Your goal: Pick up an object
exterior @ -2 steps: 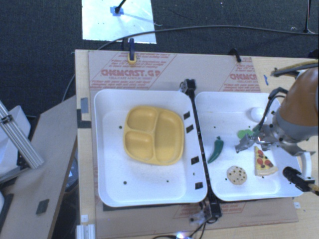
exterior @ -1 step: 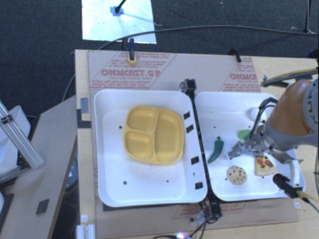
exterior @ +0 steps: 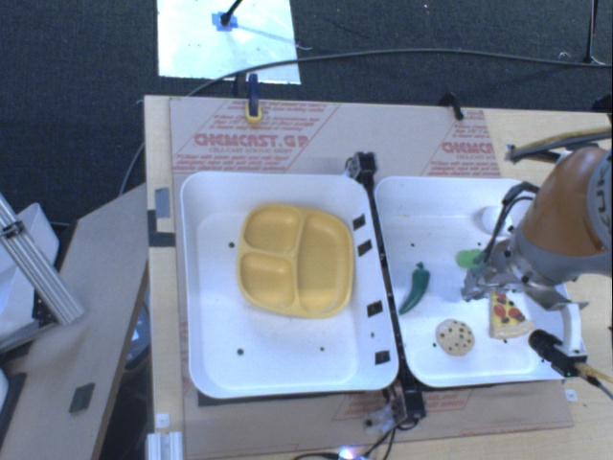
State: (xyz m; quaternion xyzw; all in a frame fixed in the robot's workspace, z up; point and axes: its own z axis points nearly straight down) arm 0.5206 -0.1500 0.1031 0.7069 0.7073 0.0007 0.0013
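At the near edge of the bench, the left bin (exterior: 206, 353) is a shallow white tray with rounded corners and a smooth, slightly shiny floor. In its middle lies a yellow plate (exterior: 295, 260) of plastic, nearly square with soft corners, divided in three compartments. A dark strip with small black clips runs between this bin and the right bin (exterior: 421, 209), which has the same white, smooth form. In the right bin, near the dividing strip, lies a green chili pepper (exterior: 416, 287), narrow, curved and glossy. A little to the right and nearer to the camera lies a round cookie (exterior: 455, 337), beige with dark dots. Then comes a pizza slice (exterior: 508, 316), a flat toy triangle, yellow with red spots. The gripper (exterior: 481, 284) is low over the right bin floor, just beside the upper left corner of the pizza slice, with the pepper near on its left. If it is open or closed, I cannot tell. A small bright green object (exterior: 469, 257) lies just beside it, partly hidden. The arm (exterior: 570, 214) above is grey with an orange band.
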